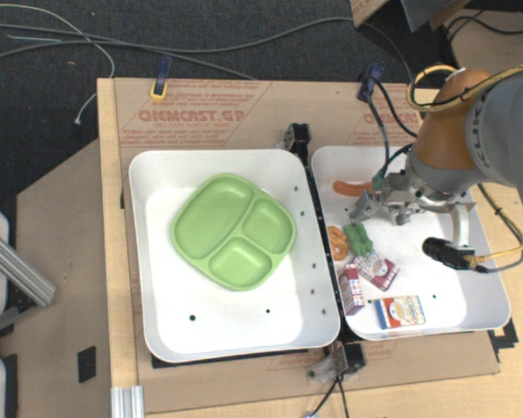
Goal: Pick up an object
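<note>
The right bin (484, 307) holds several small items. An orange carrot-shaped piece (347, 186) lies at its far left. A green toy (359, 236) sits beside an orange ring-shaped piece (337, 242). Nearer the front are a pink packet (381, 273), a maroon packet (352, 291) and a small blue and orange box (399, 310). My gripper (382, 202) hangs low over the far part of this bin, just right of the carrot piece and above the green toy. I see nothing held in it.
The left bin (157, 320) holds a green divided plate (234, 231). The arm's grey and orange wrist (453, 138) covers the right bin's far right. A black cable plug (443, 251) hangs over that bin. Clamps sit between the bins at the back and front.
</note>
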